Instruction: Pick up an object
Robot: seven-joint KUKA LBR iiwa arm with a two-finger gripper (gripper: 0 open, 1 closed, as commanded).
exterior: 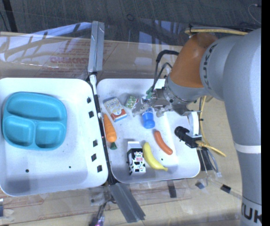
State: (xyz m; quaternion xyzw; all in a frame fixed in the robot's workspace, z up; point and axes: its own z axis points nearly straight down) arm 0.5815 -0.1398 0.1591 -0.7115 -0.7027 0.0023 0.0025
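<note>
The step in hand looks like the approach: the pincer [150,107] is low in the right bin [184,161], directly over a small blue cup [148,120], which is the likeliest target. From this slanted view I cannot tell whether the pincer is apart or together, and nothing shows the cup gripped, so I judge the grasp as not yet made.

The next move calls for a straight descent around the cup, a firm close, then a clean lift. The cup has neighbours near it, so a drifting approach could nudge them.

The right bin holds 7 things:
- the blue cup near its middle
- a red-and-white carton [115,109] and a small green packet [132,101] to the cup's left
- a carrot [110,129] along the left wall
- a sausage [163,142], a banana [153,157] and a cow-patterned carton [136,161] toward the front

The left bin [54,171] holds 1 thing: a blue divided tray [33,120] (3 compartments, all bare).
</note>
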